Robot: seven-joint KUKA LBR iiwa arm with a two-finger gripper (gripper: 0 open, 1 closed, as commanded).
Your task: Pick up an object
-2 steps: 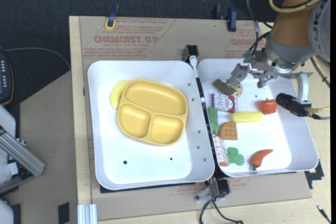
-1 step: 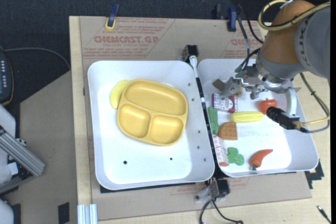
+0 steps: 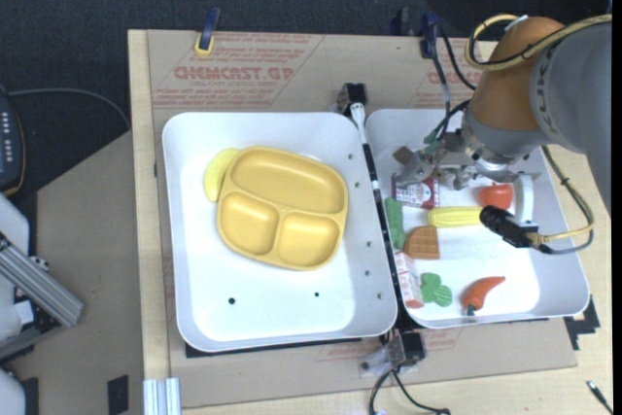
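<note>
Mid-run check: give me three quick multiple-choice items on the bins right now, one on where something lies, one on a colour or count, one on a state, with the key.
1. Where does the yellow divided plate lie?
A. In the left bin
B. In the right bin
C. On the bench outside the bins

2. How many compartments does the plate have?
A. Two
B. Three
C. Five

3. How does the plate sit?
A. Upside down
B. On edge against the bin wall
C. Open side up

Key: 1 A, it fills the middle of the left bin, while the corn cob and red chilli pepper lie in the right one. 2 B, one long section and two smaller ones show. 3 C, the hollows face the camera.
</note>
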